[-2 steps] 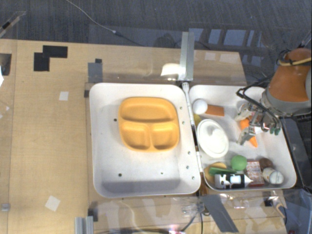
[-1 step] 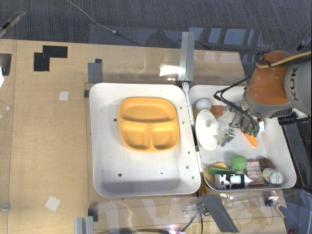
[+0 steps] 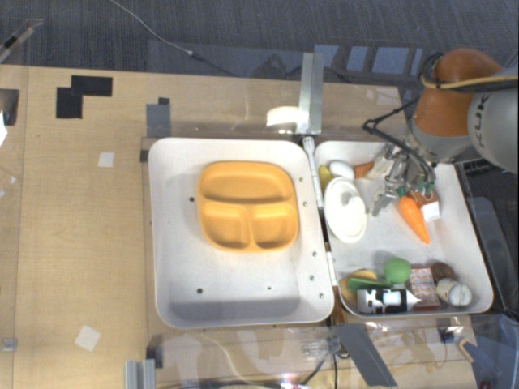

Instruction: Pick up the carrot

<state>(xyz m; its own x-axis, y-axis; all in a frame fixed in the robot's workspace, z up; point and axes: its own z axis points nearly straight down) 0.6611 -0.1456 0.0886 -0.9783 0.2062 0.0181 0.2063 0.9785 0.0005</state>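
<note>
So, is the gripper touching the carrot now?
Cannot tell. In the camera view the gripper sits just above and left of the carrot in the right bin, and their outlines meet; neither contact nor a gap shows plainly.

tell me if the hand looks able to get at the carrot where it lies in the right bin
Probably yes. The hand hangs just beside the carrot, which lies on the bin floor with its top side uncovered. The white bowl sits off to the other side, apart from it. Only a small white piece near the carrot's thick end crowds it.
</note>
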